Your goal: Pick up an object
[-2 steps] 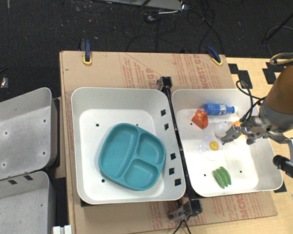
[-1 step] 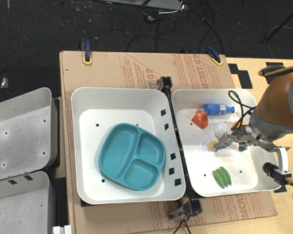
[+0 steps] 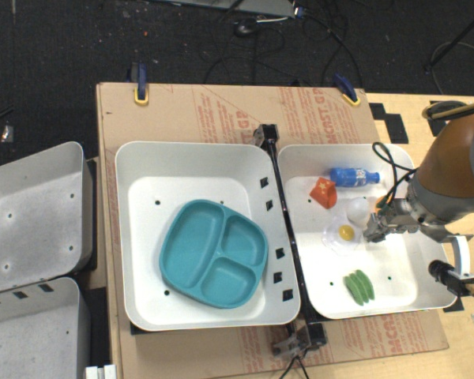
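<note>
Bench: brown cardboard-topped bench [image 3: 221, 105] carrying two shallow white bins side by side.
Left bin: white plastic bin [image 3: 134, 212] holding a teal three-compartment plastic plate [image 3: 213, 253], lying flat near its middle.
Right bin: white plastic bin [image 3: 395, 294] with the small things.
Arm: grey arm with orange band [image 3: 454, 168], reaching in over the right bin's right side.
Pincer: dark pincer [image 3: 377, 231] low over the bin, just right of a clear plastic cup [image 3: 344, 227] that has a small yellow piece [image 3: 347, 231] within its outline; whether its grip is open or closed, I cannot tell.
Blue bottle: blue plastic bottle [image 3: 352, 178] on its side near the far wall.
Red piece: red-orange wedge-shaped block [image 3: 324, 193], just left of the bottle.
Green piece: green pod-shaped toy [image 3: 359, 287] near the front wall, well apart from the pincer.
</note>
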